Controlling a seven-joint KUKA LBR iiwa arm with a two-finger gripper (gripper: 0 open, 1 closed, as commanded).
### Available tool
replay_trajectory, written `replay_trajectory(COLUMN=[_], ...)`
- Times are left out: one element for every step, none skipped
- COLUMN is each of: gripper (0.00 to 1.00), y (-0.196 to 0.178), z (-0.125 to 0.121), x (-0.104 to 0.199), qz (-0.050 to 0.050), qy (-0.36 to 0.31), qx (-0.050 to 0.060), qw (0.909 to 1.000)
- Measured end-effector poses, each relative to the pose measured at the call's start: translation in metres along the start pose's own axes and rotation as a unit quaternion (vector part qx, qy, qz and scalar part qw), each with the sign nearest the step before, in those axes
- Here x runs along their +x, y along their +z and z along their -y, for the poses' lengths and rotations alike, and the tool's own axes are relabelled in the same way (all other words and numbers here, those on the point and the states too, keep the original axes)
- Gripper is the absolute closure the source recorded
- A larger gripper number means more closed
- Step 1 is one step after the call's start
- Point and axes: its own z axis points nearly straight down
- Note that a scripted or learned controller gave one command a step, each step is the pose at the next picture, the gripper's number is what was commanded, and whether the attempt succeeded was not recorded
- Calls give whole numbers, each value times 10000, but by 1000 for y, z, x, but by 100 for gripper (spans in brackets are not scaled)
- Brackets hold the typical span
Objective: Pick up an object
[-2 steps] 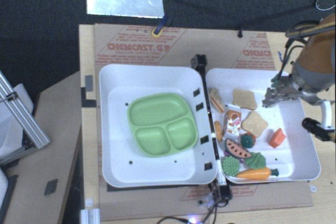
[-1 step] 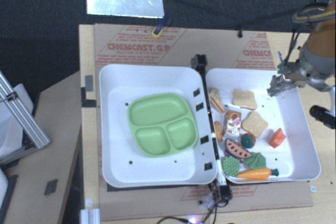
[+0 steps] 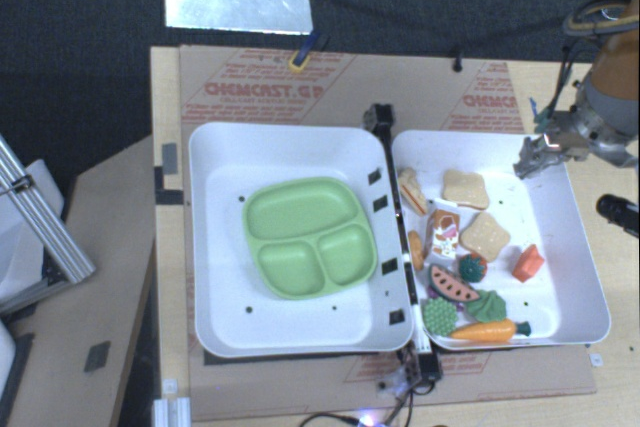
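Gripper (image 3: pixel 537 158) hangs over the bin rim (image 3: pixel 575 205); I cannot tell its state.
Descending here could hit the rim; the toast (image 3: pixel 465 188) lies beside it.

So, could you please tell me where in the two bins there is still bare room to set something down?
The left bin has bare floor all round the green tray, widest along its far side. In the right bin, the right half is bare apart from the red block, below the claw. It is crowded along the divider, from the bread slices down to the carrot.
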Motion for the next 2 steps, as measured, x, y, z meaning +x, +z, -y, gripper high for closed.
replay_trajectory(gripper=[100,100], y=[10,-2], z=[3,13], x=[53,111], qz=[-11,-19], qy=[-16,-22], qx=[17,17], qw=[10000,10000])
